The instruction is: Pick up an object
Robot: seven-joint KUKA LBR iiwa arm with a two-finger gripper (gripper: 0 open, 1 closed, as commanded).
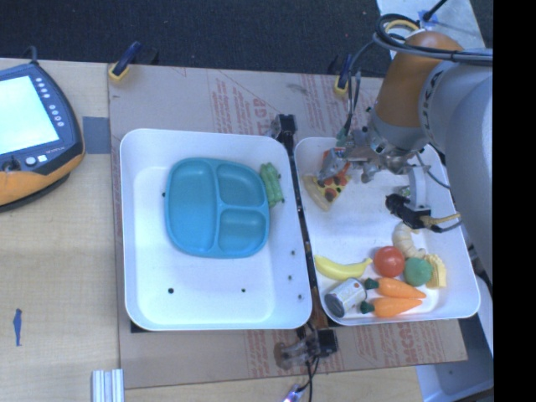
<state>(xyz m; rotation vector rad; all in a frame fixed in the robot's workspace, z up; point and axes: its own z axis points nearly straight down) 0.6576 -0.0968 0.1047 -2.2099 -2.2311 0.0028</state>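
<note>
I see the gripper (339, 167) low at the right bin's (456, 312) eleven o'clock corner, over a pizza slice (322, 189), its grasp impossible to tell here; banana (341, 267), tomato (388, 261) and carrots (397, 296) cluster near six o'clock.

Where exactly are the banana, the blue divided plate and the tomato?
banana (342, 267): camera view, middle of its yellow body.
blue divided plate (219, 207): camera view, the ridge where its compartments meet.
tomato (389, 261): camera view, centre of its red top.
</note>
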